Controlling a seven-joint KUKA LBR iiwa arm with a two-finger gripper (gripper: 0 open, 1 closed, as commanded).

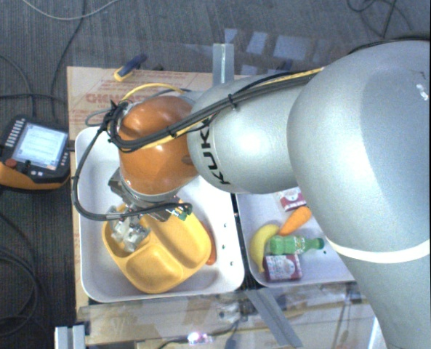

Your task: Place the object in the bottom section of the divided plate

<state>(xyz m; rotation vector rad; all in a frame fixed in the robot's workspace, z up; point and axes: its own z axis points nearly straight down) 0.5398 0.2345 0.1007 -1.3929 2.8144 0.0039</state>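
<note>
While the grey arm's gripper [128, 230] hangs over the yellow plastic divided plate [164, 257], its grasp state unreadable, the object, unidentifiable beneath it, suggests light, rigid handling.

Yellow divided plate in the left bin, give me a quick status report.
Gripper low over the yellow divided plate in the left bin. Carried object not discernible. Banana, carrot, green bottle in the right bin.

Part of the maker's name, "KU", is read in black letters on the grey arm [222, 147], just above the gripper [131, 227]. Red print on the bench board [102, 97] beyond cannot be made out.
</note>
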